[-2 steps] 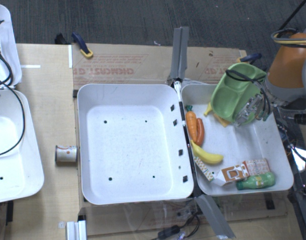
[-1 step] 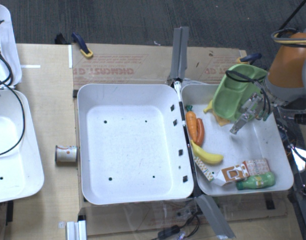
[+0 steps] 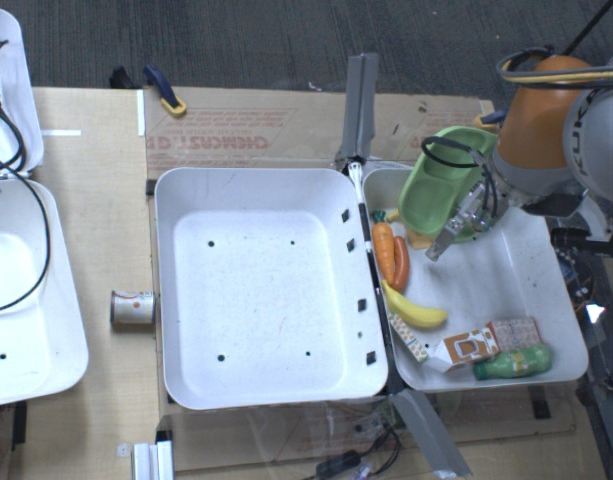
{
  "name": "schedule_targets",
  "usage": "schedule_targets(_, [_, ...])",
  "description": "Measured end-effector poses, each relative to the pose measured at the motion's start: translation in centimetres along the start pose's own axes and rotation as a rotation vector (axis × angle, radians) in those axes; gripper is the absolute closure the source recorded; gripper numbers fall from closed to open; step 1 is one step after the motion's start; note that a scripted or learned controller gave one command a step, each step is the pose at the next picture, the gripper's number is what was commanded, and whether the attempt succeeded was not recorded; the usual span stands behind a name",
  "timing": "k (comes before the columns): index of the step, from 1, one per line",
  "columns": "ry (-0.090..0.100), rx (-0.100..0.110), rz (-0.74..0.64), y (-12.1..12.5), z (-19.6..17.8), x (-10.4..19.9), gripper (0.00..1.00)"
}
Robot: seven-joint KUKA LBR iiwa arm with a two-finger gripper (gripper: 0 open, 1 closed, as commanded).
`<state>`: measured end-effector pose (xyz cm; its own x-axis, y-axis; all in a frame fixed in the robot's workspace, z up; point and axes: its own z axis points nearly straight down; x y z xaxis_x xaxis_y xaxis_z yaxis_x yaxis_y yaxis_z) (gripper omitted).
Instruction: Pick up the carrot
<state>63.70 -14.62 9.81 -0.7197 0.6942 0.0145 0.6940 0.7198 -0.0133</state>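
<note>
Presently:
- left bin (image 3: 261, 193), large, white.
- right bin (image 3: 526, 278), at 3 o'clock.
- gripper (image 3: 448, 236), finger state cannot be told, hanging beside green bowl (image 3: 436, 190).
- banana (image 3: 414, 308), at 6 o'clock of carrot.
- carrot (image 3: 385, 251), at right bin's 9 o'clock wall.

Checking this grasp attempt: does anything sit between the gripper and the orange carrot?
Nothing visible lies between the gripper and the orange carrot to its left; bare white bin floor separates them. The yellow banana lies just below the carrot.
</note>
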Motion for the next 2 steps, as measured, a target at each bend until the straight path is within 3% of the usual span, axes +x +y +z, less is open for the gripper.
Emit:
schedule_targets(1, [-0.016,0.003,-0.274,1.62,0.54,2.85,0.00])
schedule_targets(2, [-0.016,-0.003,-0.270,1.80,0.10,2.85,1.00])
